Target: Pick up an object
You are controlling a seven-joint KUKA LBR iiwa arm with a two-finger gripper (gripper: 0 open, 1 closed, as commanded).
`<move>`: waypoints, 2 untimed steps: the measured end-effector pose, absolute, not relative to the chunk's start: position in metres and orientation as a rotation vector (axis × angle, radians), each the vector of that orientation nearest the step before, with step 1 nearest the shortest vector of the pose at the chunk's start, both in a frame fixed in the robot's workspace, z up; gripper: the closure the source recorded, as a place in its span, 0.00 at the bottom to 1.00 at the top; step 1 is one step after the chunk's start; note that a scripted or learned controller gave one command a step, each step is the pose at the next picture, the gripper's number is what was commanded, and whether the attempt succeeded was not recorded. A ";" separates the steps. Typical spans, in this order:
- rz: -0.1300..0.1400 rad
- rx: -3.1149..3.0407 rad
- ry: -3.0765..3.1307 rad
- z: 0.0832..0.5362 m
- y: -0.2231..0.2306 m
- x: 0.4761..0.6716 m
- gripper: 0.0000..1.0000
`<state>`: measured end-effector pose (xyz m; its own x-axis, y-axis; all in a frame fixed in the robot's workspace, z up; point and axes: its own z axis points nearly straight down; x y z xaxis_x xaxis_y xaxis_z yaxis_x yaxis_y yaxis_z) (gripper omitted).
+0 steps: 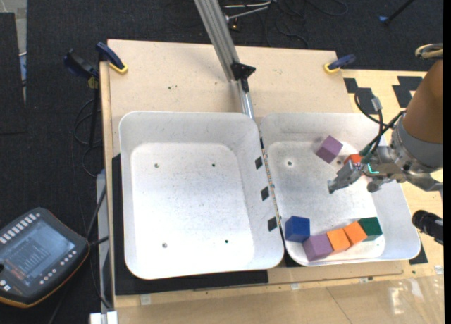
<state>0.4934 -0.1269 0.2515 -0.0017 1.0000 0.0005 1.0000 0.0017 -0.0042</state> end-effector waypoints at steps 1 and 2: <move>0.000 -2.222 -2.222 0.254 -0.127 0.494 0.00; 0.005 -2.221 -2.217 0.208 -0.133 0.495 0.00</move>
